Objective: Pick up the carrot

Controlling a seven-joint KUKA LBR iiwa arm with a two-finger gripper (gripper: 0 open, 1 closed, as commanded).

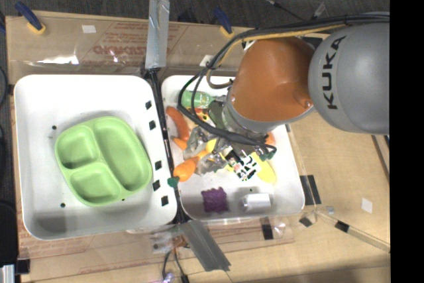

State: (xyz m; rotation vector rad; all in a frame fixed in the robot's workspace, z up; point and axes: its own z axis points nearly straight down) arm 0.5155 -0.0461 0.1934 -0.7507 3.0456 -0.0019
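Two white bins on the surface. Left bin [26, 142]: one green tray [103, 159]. Right bin [291, 199]: one carrot [185, 169] at its left wall, one purple item [213, 199]. Pincer [215, 149] just beside carrot; its state could not be told.

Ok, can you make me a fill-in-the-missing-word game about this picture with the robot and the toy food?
1. The green plate with three sections sits in the ____ bin.
2. The robot's gripper is down in the ____ bin.
3. The bunch of grapes is the colour ____.
4. The carrot is orange with a ____ top.

Missing words: left; right; purple; green
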